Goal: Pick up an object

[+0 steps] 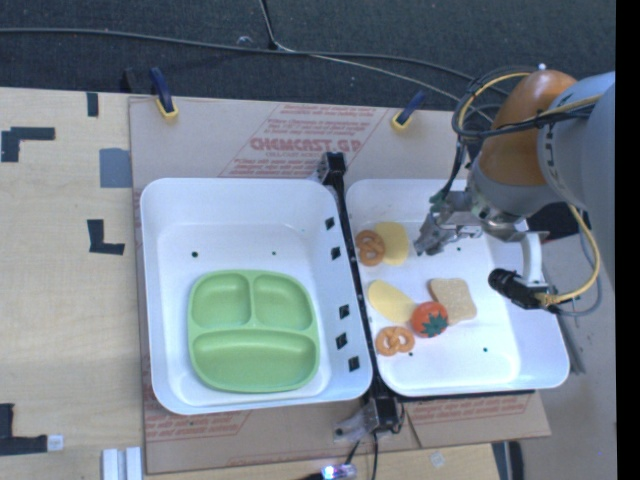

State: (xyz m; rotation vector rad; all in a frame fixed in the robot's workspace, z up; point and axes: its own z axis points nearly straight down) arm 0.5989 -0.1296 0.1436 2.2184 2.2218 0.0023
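Note:
The right bin (500, 368) holds several toy foods. A pretzel (369, 247) and a pale yellow piece (392, 242) lie near its left wall. Lower down are a yellow lemon-like piece (389, 299), a slice of toast (453, 298), a red tomato with a green top (430, 319) and a second pretzel (394, 341). My gripper (432, 240) hangs low over the bin's upper middle, just right of the pale yellow piece and above the toast. Nothing shows between its fingers.
The left bin (170, 218) holds a green divided plate (253, 330). A black divider (345, 268) runs between the bins. The arm's grey body and orange band (530, 103) fill the upper right, with cables looping around it. Blue-and-yellow clamps (163, 96) hold the cardboard base.

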